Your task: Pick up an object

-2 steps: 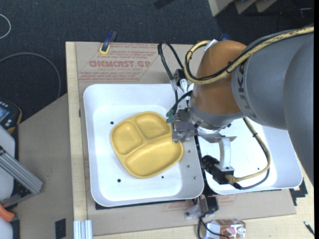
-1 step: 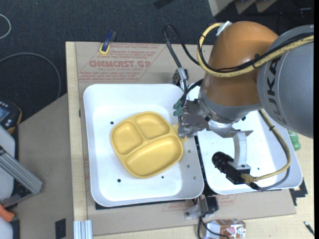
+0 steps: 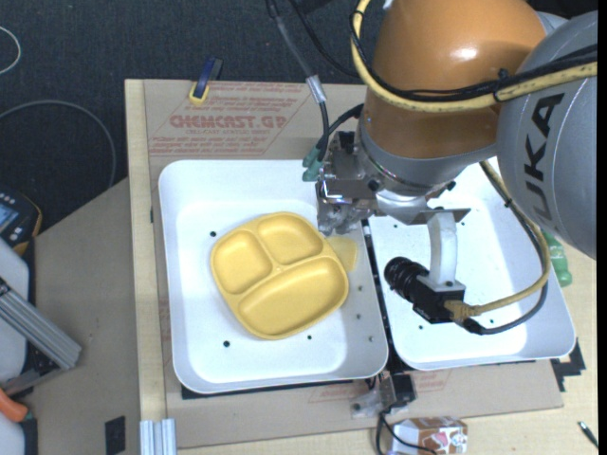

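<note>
The gripper [image 3: 334, 218] sits at the tray's [image 3: 278, 275] upper-right rim, seemingly to pinch that edge; its opening I cannot tell. The tray lies flat in the left bin [image 3: 190, 349].

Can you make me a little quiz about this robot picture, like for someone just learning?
1. True or false: the yellow tray lies in the left bin.
2. How many compartments does the yellow tray have? A) two B) three C) five
3. Fill in: the gripper is down at the tray's upper ______ edge.

Key: 1 true; 2 B; 3 right.
</note>
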Robot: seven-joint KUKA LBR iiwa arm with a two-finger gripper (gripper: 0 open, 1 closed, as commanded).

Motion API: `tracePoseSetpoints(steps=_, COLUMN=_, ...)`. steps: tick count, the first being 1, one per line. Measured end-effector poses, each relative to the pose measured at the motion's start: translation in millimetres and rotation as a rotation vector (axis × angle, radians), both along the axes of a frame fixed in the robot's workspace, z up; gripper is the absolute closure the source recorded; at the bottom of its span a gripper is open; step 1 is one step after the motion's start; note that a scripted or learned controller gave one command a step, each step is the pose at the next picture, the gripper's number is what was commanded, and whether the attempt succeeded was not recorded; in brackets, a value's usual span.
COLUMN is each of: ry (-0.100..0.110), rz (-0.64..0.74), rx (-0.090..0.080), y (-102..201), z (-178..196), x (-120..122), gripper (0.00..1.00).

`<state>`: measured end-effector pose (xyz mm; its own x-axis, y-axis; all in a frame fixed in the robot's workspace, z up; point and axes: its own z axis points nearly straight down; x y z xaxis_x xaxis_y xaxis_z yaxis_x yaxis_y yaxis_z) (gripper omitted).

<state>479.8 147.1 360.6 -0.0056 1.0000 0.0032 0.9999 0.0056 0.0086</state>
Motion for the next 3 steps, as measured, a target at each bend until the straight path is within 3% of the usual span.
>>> tracePoseSetpoints(steps=1, ry=0.013, rz=-0.008, rx=-0.004, y=-35.4, z=-27.2, x=-0.8, gripper=1.0)
tracePoseSetpoints(steps=2, ry=-0.001, rz=-0.013, rx=-0.004, y=-109.2, z=46.4, x=0.3, gripper=1.0)
tracePoseSetpoints(steps=3, ry=0.006, rz=-0.004, rx=-0.003, y=-82.1, z=43.6, x=-0.3, gripper=1.0)
